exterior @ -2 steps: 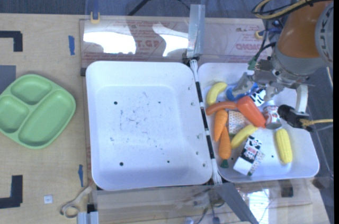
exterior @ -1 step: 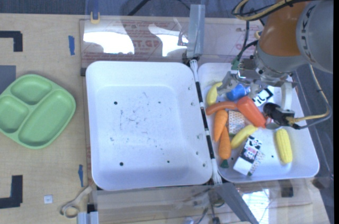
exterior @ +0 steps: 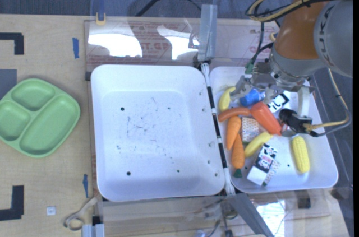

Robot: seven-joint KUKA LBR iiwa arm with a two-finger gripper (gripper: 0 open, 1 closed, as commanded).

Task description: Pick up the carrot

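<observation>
The right bin [exterior: 328, 171] holds a heap of toy food. Along its left side lie two orange carrot-shaped pieces, a short carrot [exterior: 233, 131] and a longer carrot [exterior: 238, 153] just below it. A thicker orange-red piece [exterior: 266, 118] lies slantwise in the middle. My gripper [exterior: 261, 91] hangs low over the back of this bin, under the orange wrist band [exterior: 297, 40]. It is right above a blue object [exterior: 250, 98] and up and to the right of the carrots. I see nothing held in it.
The same bin also contains a yellow banana [exterior: 225, 99], a corn cob [exterior: 301, 153], a yellow piece [exterior: 256, 143] and a black-and-white carton [exterior: 263, 164]. The big left bin [exterior: 112, 84] adjoins it. A green divided plate [exterior: 36, 116] sits far left on the bench.
</observation>
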